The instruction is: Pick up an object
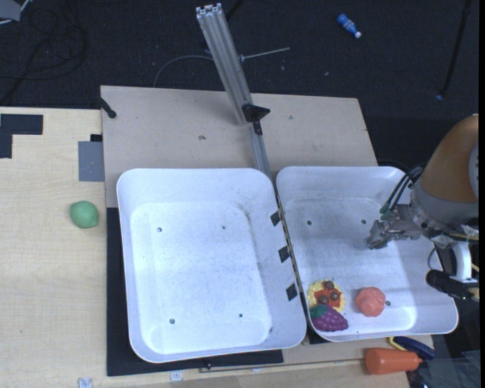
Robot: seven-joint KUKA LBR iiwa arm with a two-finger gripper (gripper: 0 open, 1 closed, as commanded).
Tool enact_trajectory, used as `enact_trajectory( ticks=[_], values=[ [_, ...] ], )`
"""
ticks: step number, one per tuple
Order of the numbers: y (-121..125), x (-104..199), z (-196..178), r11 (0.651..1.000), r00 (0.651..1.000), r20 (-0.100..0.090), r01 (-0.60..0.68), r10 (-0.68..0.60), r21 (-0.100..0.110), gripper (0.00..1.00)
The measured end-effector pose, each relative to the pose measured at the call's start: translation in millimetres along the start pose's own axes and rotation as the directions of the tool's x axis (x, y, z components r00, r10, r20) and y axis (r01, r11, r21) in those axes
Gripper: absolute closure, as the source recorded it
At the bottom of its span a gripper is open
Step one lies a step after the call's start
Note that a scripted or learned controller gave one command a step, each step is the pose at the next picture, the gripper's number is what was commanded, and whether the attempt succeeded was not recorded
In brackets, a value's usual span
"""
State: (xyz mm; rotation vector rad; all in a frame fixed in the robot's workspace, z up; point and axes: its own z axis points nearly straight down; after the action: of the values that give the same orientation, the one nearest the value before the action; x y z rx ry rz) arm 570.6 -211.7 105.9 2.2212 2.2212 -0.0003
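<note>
The right bin (339, 192) holds a pink-red round object (371, 301) near its front edge and a yellow, red and purple fruit toy (327, 304) at its front left corner. My gripper (379, 238) hangs low over the right side of that bin, above and slightly right of the pink object and apart from it. The orange band of the arm (451, 168) is at the right edge. Nothing shows between the fingers.
The left bin (194, 257) sits beside the right one. A green ball (85, 214) lies on the bench at the left. An orange object (390, 360) lies in front of the right bin. A metal rail (230, 63) slants away behind the bins.
</note>
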Motion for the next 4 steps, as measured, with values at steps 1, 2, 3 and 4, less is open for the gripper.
enact_trajectory(
  ticks=[1, 2, 3, 4],
  values=[
    [1.4, -0.6, -62.9, 1.0, 1.0, 0.001, -0.001, 0.001, -0.005, 1.0],
    [-1.8, 0.1, -124.6, 1.0, 1.0, 0.001, 0.0, 0.0, -0.005, 1.0],
    [-2.9, 8.1, -171.0, 1.0, 1.0, 0.001, 0.0, 0.0, -0.004, 1.0],
    [-2.7, 7.7, -186.8, 1.0, 1.0, 0.0, 0.0, 0.0, -0.001, 1.0]
  ],
)
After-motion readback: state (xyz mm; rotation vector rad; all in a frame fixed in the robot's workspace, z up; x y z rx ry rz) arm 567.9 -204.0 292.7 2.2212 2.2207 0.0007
